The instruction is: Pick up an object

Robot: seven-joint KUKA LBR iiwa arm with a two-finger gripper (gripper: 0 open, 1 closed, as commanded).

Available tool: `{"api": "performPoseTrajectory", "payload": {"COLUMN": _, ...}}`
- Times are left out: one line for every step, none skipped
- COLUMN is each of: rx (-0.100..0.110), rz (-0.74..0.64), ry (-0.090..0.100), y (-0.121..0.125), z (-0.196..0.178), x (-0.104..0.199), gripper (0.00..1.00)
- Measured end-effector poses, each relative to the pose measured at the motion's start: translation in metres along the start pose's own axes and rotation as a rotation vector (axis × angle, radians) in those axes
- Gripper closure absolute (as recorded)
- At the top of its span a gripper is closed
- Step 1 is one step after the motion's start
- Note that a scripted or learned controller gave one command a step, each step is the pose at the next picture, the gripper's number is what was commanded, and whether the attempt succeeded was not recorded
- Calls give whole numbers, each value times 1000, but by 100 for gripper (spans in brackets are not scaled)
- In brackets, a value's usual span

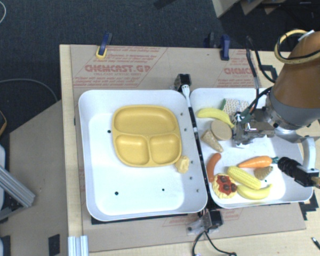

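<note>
Nearest the camera, in the right bin, lie a yellow corn cob, a curved banana touching it, and a small pizza slice with red topping just to their left. An orange carrot rests just above the corn, and a reddish sausage lies near the bin's left wall. The left bin holds a yellow divided tray, with a small pale yellow piece touching its lower right corner. My pincer hangs low in the middle of the right bin, just beside a tan bread-like piece; I cannot tell its state from this angle, and nothing is seen held in it. Farther back, a second banana lies near the bin's far wall. Both bins sit on the tabletop.
</note>
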State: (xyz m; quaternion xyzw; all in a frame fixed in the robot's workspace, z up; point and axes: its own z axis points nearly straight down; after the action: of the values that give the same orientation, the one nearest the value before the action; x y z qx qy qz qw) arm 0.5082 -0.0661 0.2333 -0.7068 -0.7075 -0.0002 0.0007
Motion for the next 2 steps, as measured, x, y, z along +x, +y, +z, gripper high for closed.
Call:
{"api": "performPoseTrajectory", "payload": {"rx": 3, "rz": 0, "ry": 0, "y": 5, "z": 19, "x": 5, "gripper": 100}}
{"api": "performPoseTrajectory", "payload": {"rx": -4, "rz": 1, "ry": -2, "y": -1, "z": 0, "x": 3, "gripper": 100}}
